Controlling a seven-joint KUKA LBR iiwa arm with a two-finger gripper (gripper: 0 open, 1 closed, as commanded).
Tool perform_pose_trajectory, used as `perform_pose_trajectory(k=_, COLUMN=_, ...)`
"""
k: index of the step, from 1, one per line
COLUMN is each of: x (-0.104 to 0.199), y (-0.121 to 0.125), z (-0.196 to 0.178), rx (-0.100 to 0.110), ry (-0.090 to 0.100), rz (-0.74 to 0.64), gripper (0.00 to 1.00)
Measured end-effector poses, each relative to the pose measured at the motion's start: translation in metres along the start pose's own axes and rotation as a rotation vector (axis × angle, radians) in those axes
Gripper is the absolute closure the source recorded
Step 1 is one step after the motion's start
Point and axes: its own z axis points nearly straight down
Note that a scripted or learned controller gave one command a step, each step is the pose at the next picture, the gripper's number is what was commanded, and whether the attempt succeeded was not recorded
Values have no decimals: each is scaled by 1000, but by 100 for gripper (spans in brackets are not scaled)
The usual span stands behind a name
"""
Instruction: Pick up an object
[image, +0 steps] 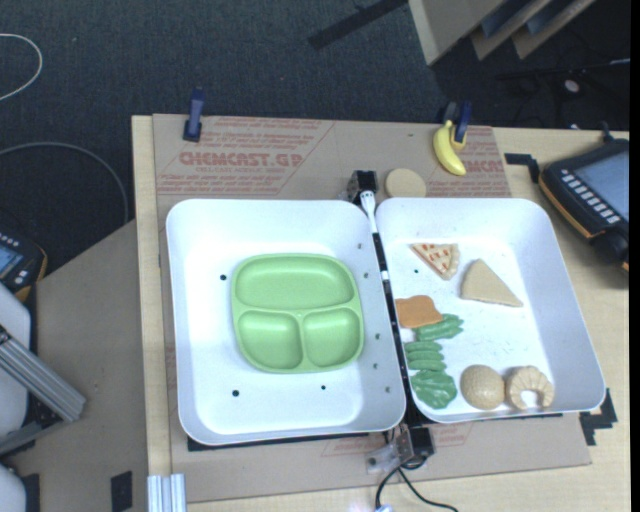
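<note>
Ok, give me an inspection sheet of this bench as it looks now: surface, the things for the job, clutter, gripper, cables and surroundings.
Surface: brown board bearing two white bins, left bin and right bin, side by side.
Job's things: in the right bin, a pizza slice, a tan wedge, an orange piece, green pea pods, a bread roll and a croissant.
Clutter: green divided plate in the left bin; banana and a tan disc on the board behind the bins.
Gripper: nothing seen.
Cables: a thin white cable on the dark floor at top left.
Surroundings: orange-edged handheld panel at right.
</note>
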Motion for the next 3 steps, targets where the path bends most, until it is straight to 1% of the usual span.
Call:
perform_pose_trajectory(k=1, x=-1, y=0, z=-3, rx=10, ry=1, rz=4, gripper=100)
perform_pose_trajectory(k=2, x=3, y=-5, z=216, rx=30, ry=10, rz=6, gripper=100)
perform_pose_trajectory(k=3, x=21, y=67, z=312, rx=11, ry=6, rz=3, gripper=100)
